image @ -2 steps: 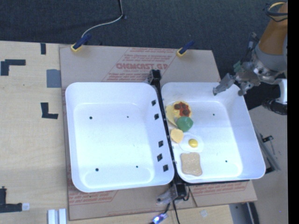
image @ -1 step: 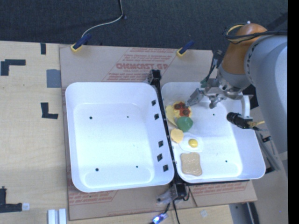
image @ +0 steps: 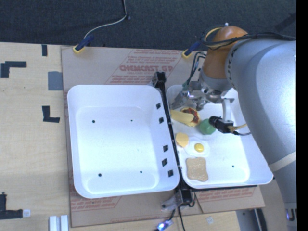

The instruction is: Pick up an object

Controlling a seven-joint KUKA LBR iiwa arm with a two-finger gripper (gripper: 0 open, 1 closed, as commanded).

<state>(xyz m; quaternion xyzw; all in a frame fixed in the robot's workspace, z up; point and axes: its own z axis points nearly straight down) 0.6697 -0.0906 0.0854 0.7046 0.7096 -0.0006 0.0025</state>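
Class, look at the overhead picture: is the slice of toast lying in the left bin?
No. The slice of toast lies in the right bin, near its front edge, just below the fried egg.

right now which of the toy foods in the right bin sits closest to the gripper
The yellow-and-red hot dog piece, lying right under the gripper. The green piece, fried egg and toast slice lie farther away.

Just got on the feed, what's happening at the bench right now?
The arm's gripper is down in the right bin, just above a hot dog. Nothing is lifted. Nearby lie a green piece, a small yellow piece, a fried egg and a slice of toast.
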